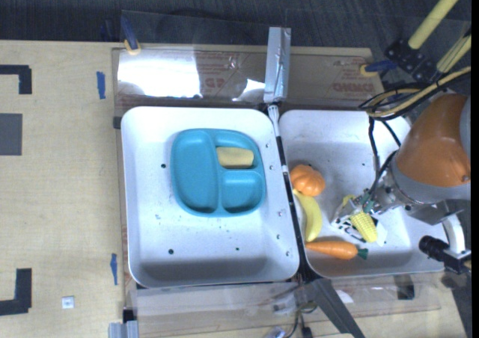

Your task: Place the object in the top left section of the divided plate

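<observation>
You see a yellow block (235, 157) lying in the upper right section of the blue divided plate (196, 172), which sits in the left bin (150, 239); in the right bin (329, 134) a small orange pumpkin (307, 179), a banana (310, 215), a carrot (333, 250) and a corn cob (364, 226) lie close together; the gripper (368, 208) hangs just above the corn; you cannot tell whether it is open or closed.
</observation>
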`<control>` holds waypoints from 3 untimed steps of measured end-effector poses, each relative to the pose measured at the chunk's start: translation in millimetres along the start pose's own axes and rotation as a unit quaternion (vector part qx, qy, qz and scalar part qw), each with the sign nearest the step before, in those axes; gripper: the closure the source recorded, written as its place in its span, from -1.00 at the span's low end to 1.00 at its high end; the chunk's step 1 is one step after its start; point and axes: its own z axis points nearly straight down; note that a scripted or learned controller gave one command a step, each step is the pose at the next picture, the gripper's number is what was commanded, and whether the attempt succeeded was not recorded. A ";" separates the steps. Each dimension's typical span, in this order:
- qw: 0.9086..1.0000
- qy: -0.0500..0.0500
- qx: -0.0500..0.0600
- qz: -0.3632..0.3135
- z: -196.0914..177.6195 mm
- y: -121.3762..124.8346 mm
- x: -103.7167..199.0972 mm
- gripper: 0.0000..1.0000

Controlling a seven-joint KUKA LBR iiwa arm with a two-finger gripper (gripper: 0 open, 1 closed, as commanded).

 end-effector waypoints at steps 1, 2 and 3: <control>0.998 -0.003 -0.009 0.062 4.6 5.6 1.2 1.00; 0.999 -0.011 -0.010 -0.045 5.0 11.0 -1.3 1.00; 0.998 -0.015 -0.014 -0.063 5.1 9.7 -0.4 1.00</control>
